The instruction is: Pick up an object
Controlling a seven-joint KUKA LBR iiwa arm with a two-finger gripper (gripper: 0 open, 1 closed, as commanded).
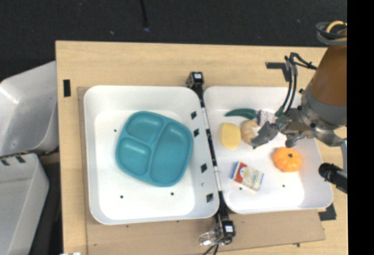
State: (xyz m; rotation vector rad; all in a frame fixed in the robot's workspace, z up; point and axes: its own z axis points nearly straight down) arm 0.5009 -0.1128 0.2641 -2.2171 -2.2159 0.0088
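Observation:
The right bin [310, 192] holds a yellow block [230, 135], a beige lumpy piece [249, 129], a green curved piece [241, 113], an orange pumpkin-like fruit [287, 160] and a small printed carton [246, 176]. My gripper [276, 135] reaches in from the right and hangs over the bin's middle, between the beige piece and the orange fruit. Its fingers are open, one dark fingertip [261, 137] by the beige piece and the other just above the orange fruit. Nothing sits between them.
The left bin [102, 201] carries a teal divided plate [154, 147]. A black divider with clips [205, 142] runs between the bins. Cables [290, 75] hang off the wrist above the right bin's far edge.

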